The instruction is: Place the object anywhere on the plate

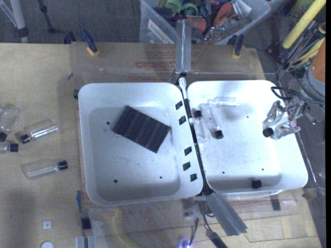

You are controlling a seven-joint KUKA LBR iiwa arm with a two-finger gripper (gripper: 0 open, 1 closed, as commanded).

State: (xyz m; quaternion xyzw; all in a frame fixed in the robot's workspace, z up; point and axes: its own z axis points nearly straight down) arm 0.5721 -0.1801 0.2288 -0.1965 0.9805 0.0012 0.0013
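In the left bin (93, 154) a dark ribbed plate (141, 128) lies flat, tilted at an angle, in the upper middle of the floor. Right bin (289, 174) has clear plastic bottles with black caps (209, 122) near its upper left, close to the divider. Hand (278, 122) sits at the right bin's right edge, over the rim, well apart from the bottles and the plate; can't tell if it's apart or together, nothing visible between it. More clear bottles (40, 131) lie loose on the desk (36, 76) left of the bins. A tub of colourful stuff (204, 6) sits behind the bins.
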